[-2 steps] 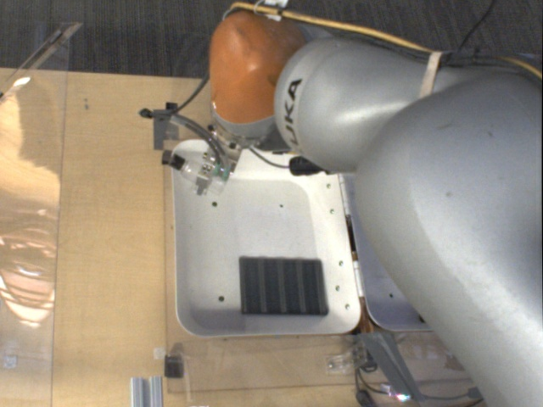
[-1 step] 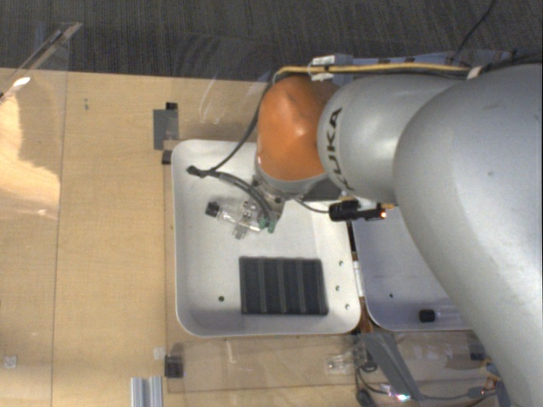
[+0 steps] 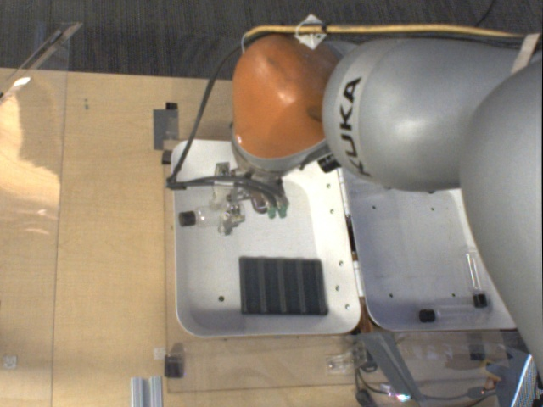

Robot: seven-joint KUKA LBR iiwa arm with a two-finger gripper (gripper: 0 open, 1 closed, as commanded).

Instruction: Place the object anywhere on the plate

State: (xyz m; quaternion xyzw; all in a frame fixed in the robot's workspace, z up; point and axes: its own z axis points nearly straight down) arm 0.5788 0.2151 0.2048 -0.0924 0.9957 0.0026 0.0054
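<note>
Gripper (image 3: 248,200) is hung low in left bin (image 3: 191,312), likely for a pick; how open it is cannot be told. Small dark object (image 3: 187,219) is seen beside it, apart from ribbed plate (image 3: 282,285).

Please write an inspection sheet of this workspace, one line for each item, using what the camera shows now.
Surface: wooden bench bearing the left white bin and the right white bin, side by side.
Job's things: dark ribbed plate lying flat in the left bin, near its front edge; small dark object near the left wall of that bin, apart from the plate.
Clutter: small dark piece and thin rod in the right bin.
Grippers: gripper over the left bin's back half, above the plate; fingers' state unclear.
Cables: black cable running to the wrist.
Surroundings: dark carpet behind the bench.
</note>
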